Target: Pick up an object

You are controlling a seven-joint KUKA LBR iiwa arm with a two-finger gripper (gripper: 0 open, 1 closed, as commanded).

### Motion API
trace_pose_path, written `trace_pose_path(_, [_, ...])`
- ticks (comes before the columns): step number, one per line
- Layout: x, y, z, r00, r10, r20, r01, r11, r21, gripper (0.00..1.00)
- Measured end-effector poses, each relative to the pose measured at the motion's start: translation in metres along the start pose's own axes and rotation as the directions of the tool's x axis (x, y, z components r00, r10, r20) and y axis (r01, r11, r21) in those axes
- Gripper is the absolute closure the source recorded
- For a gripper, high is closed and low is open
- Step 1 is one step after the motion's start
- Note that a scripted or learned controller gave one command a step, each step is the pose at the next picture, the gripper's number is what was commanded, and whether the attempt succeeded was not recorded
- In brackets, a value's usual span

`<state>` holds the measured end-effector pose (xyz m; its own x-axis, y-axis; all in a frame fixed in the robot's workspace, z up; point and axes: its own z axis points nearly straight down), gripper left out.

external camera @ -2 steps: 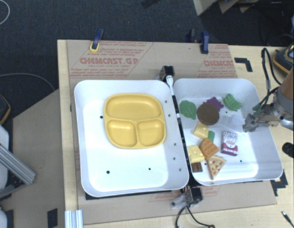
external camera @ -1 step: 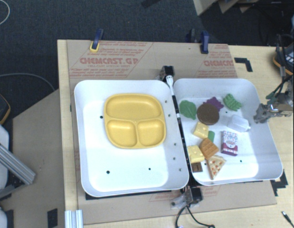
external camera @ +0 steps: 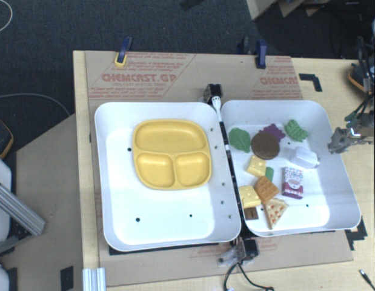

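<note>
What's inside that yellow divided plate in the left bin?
The yellow plate shows three bare compartments, one wide and two small, with no food in them. The plate itself covers the floor of the left bin beneath it.

**A:** what sits where?
**B:** yellow three-compartment plastic tray [external camera: 172, 153] lies in the left shallow white bin [external camera: 114, 223] — small toy food pieces [external camera: 267, 174] cluster in the right shallow white bin [external camera: 338, 199], just beside it.

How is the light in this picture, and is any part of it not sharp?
Camera view: even, soft light; the white bins look bright, with faint shadows along their rims. The yellow tray shows mild glare. The hand at the right edge looks slightly blurred, and the small toy foods lack fine detail.
</note>
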<state>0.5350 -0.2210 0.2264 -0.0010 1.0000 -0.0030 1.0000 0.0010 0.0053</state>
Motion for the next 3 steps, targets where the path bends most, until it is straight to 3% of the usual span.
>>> trace_pose_path(3, [0.156,0.039,-0.006,1.0,-0.006,-0.004,0.006,1.0,0.002,1.0])
